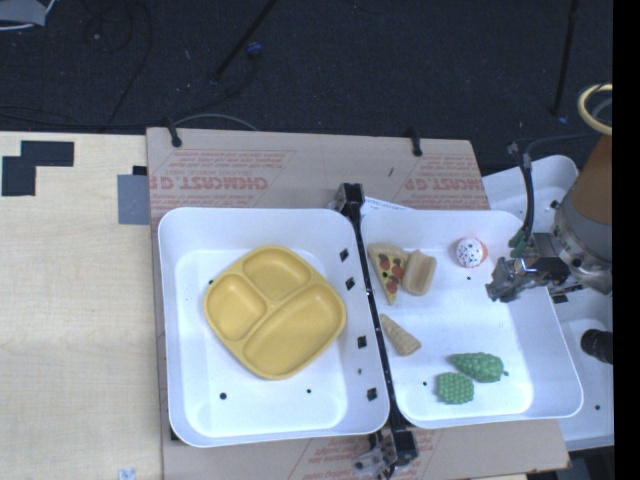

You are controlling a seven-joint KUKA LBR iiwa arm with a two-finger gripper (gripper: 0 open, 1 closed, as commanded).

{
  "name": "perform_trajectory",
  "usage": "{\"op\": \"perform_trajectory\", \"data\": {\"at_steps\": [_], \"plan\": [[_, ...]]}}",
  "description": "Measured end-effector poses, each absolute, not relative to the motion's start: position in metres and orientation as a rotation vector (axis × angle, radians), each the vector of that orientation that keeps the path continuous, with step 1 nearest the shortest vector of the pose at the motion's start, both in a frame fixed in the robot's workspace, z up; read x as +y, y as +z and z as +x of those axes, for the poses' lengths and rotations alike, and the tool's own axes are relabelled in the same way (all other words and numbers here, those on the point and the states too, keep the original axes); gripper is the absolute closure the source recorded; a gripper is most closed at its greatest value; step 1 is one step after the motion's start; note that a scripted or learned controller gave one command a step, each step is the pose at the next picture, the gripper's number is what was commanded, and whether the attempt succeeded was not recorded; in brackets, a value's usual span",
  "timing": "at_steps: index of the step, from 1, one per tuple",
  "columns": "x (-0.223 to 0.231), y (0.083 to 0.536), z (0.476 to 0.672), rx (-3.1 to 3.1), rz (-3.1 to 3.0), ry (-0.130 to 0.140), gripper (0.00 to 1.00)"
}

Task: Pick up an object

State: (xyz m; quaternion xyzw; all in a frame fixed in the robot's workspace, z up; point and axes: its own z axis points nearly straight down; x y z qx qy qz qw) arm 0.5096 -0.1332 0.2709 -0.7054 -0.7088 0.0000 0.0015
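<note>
In the camera view, two shallow white bins sit side by side on a brown board, their inner rims meeting along a black divider (368, 308) that runs slightly aslant from top to bottom. The left bin (190, 388) carries a yellow sectioned plate (275, 311), turned like a diamond, with bare white floor all round it, most along the lower edge. The right bin (540, 368) holds the smaller things: a pizza slice toy (388, 272) just beside the divider, its long axis running top to bottom with the tip pointing down; a tan bread piece (418, 272) touching its right side; a tan wedge (400, 336) lower down, lying on a diagonal with its narrow end up-left near the divider; a small white ball with red speckles (470, 253) near the upper rim; and two green bumpy pieces (465, 378) close together near the lower rim, the upper one lying lengthwise left to right. The middle of this bin's floor is open between the ball and the green pieces.

The pincer (503, 286) sits over the right bin's right side, well apart from every object, with nothing seen between its fingers; whether they are spread or closed I cannot tell.

The surface shows pale wood at left with dark squares (40, 163) on it. Beyond lies dark floor with cables (240, 48).
</note>
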Motion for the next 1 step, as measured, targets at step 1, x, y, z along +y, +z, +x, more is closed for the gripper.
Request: {"op": "perform_trajectory", "data": {"at_steps": [1], "plan": [[-0.0792,0.2532,0.5095,-2.223,-2.213,0.002,1.0]]}}
